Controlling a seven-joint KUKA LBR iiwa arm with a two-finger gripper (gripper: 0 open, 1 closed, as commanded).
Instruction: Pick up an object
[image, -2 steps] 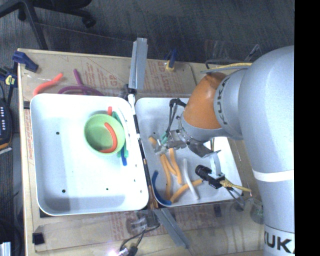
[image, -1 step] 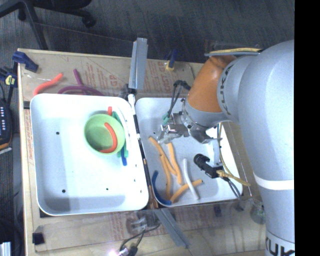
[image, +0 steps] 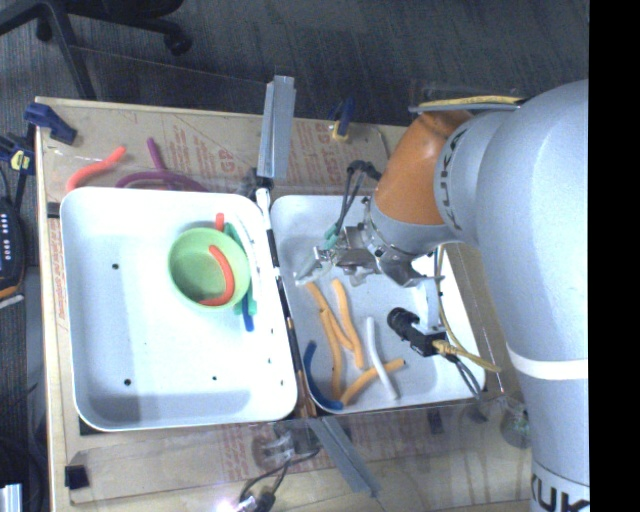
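Two bins: left bin (image: 95, 300) and right bin (image: 300, 222), side by side on the bench.
Left bin: a green bowl (image: 195, 262) with a red-orange strip curled inside; blue and green sticks lie just beside its right edge.
Right bin: orange sticks (image: 342, 322), a white stick (image: 376, 352) and a blue curved strip (image: 310, 375) lie loose on the floor.
Arm's gripper (image: 335, 262): over the right bin's back-left part, close to the orange sticks' far ends; open or closed, cannot tell.
Progress: nothing is visibly held; I judge the pick not yet made, with the grasp and lift left.
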